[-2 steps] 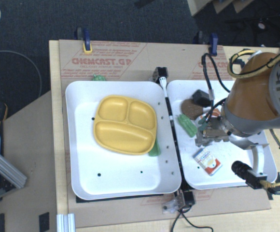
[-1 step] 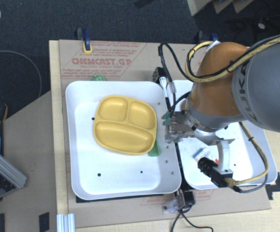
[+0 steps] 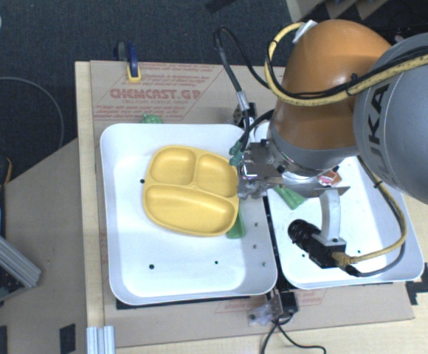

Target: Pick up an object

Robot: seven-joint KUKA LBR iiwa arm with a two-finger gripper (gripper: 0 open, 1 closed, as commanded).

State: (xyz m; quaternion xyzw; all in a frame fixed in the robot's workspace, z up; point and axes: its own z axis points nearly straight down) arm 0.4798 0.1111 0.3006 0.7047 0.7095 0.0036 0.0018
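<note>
Jaw opening cannot be determined beneath the arm (image 3: 332, 102); the yellow divided plate (image 3: 190, 190) lies just left of the jaws in the left bin (image 3: 125, 271), so descent risks striking its rim.

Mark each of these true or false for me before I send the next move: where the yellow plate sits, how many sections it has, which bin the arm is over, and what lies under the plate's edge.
1. The yellow divided plate lies in the left bin. True.
2. The plate has five compartments. False: three show, two smaller ones at the far side and one long one at the near side.
3. The plate is stacked on the right bin's rim. False: it rests inside the left bin, near the divide between the bins.
4. The arm hangs over the divide and the right bin. True.
5. A green object peeks out at the plate's right edge. True.
</note>
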